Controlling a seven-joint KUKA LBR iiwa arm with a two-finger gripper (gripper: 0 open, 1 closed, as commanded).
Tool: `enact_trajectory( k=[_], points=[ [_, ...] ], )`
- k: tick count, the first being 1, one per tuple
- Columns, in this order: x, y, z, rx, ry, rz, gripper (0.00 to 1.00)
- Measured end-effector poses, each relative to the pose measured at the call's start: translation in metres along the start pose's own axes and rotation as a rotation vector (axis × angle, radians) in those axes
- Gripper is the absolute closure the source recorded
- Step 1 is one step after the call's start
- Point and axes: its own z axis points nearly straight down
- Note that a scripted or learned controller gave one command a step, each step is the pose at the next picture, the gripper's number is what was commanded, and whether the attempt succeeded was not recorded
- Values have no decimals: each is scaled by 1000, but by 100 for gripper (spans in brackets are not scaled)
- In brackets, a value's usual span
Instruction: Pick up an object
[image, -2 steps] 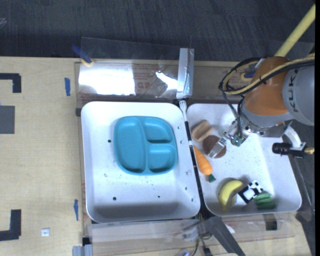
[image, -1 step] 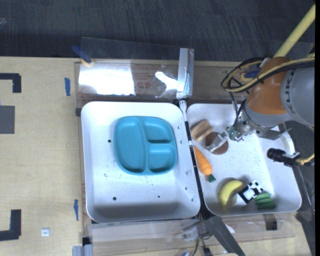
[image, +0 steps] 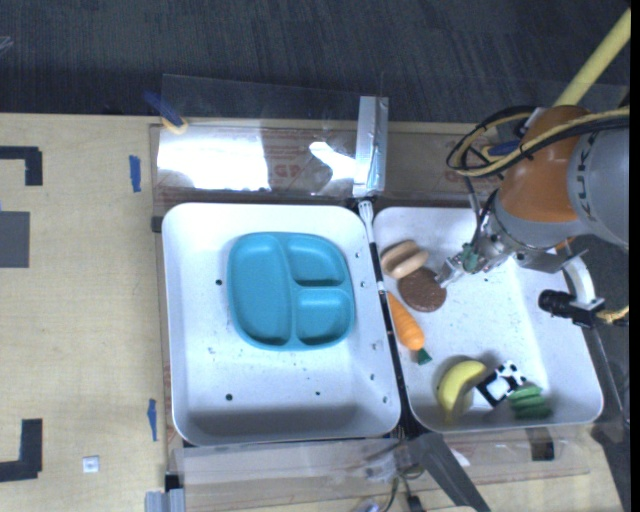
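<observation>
Gripper (image: 462, 262): over the right bin (image: 560, 340), near its far edge; whether it is open or closed cannot be told.
Round brown disc (image: 422, 292): just beside the gripper tip.
Burger bun (image: 401, 258): far-left corner.
Carrot (image: 406, 324): left wall.
Banana (image: 456, 383): near edge.
Blue divided plate (image: 291, 288): left bin (image: 200, 380).

Left of the claw (image: 470, 258): brown disc (image: 422, 292), orange carrot (image: 405, 321), blue tray (image: 292, 290). Below it, a yellow banana (image: 456, 383) is lying beside a black-and-white block (image: 502, 383).
</observation>
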Motion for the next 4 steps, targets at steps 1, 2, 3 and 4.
enact_trajectory(
  k=[1, 2, 3, 4],
  points=[
    [42, -50, 16, 17, 8, 46, 100],
    [55, 19, -84, 13, 8, 97, 100],
    [55, 16, -79, 21, 10, 99, 0],
    [22, 49, -78, 21, 8, 218, 0]
  ],
)
